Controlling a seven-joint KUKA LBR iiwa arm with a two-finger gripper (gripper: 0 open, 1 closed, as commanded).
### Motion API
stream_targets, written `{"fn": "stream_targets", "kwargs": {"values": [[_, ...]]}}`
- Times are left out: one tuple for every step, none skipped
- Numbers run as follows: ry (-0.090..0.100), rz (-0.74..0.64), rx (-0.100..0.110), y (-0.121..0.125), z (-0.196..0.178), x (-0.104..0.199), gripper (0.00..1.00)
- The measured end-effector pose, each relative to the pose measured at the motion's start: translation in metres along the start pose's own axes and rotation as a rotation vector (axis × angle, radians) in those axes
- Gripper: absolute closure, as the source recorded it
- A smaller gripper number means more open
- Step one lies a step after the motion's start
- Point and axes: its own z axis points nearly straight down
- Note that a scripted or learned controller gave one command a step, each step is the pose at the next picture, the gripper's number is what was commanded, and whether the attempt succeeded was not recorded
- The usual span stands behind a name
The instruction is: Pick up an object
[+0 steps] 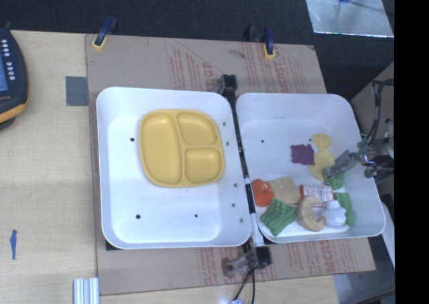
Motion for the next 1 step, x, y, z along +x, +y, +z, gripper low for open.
{"fn": "stream_targets", "kwargs": {"values": [[-0.003, -0.005, -0.002, 0.1040, 0.0700, -0.0134, 0.00]]}}
